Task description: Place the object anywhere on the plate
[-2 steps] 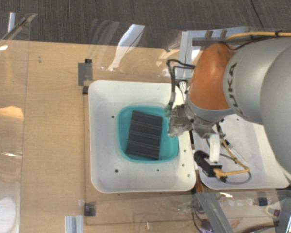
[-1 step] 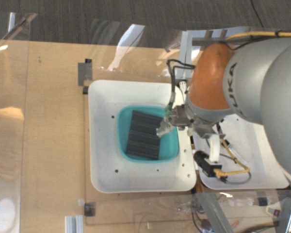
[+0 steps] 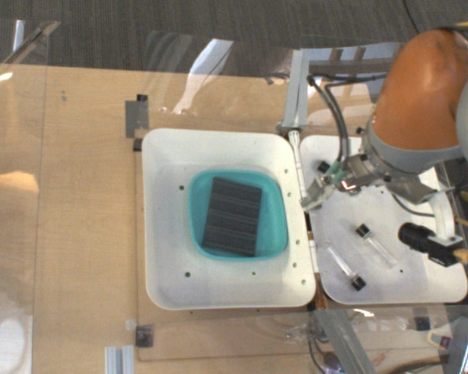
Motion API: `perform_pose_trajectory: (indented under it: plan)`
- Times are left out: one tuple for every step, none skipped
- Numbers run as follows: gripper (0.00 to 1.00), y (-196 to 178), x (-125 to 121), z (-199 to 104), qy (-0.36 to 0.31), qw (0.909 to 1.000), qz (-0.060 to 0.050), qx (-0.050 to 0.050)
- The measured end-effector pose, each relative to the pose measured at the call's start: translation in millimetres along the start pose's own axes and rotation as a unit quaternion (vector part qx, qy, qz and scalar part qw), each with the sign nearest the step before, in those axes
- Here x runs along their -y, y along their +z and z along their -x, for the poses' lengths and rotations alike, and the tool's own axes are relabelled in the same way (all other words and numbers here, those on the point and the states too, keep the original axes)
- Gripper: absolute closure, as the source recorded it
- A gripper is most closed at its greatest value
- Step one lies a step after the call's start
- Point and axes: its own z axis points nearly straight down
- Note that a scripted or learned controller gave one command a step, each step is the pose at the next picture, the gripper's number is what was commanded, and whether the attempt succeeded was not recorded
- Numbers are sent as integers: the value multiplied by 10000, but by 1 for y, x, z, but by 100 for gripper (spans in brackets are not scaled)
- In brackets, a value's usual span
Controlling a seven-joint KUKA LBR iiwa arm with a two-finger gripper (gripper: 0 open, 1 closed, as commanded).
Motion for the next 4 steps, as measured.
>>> perform_pose_trajectory:
  plan:
    - [0,-43,-98,24,353,9994,0,4]
    - [0,-139,-87,25,1239,9923,10,6]
    - [0,-138,-35,56,2109,9775,-2,11]
    - [0,-138,-20,122,3995,9167,-6,19]
